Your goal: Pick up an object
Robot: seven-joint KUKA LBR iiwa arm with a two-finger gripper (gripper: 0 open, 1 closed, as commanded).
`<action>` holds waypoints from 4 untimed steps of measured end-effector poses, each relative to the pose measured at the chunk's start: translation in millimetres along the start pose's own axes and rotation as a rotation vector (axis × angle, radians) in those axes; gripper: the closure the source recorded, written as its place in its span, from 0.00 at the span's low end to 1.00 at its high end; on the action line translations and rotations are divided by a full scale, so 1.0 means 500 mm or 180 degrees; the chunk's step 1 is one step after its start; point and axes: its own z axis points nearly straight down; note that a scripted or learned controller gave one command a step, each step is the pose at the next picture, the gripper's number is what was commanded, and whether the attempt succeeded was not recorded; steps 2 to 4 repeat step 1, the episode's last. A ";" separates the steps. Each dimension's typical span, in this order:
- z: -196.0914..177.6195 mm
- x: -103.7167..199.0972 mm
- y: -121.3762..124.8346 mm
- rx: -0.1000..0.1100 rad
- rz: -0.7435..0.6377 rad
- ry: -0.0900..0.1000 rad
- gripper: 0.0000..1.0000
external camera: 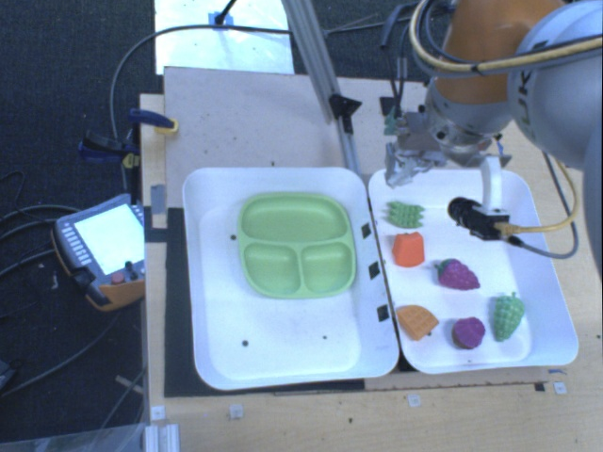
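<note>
Currently my end effector (407,170), finger state indiscernible, hovers at 12 o'clock of the green toy (404,215) in the right bin (556,323). Likely light, rigid, ridged plastic; grip across its narrow sides.

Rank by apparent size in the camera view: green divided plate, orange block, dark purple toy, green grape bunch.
1. green divided plate, by far the largest
2. green grape bunch
3. orange block and dark purple toy look about alike; too close to rank.
</note>
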 end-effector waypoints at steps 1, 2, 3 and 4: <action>0.007 0.102 -0.009 -0.0001 0.0001 0.0000 1.00; 0.007 0.102 -0.009 -0.0001 0.0001 0.0000 1.00; 0.007 0.102 -0.009 -0.0001 0.0001 0.0000 1.00; 0.007 0.102 -0.009 -0.0001 0.0001 0.0000 1.00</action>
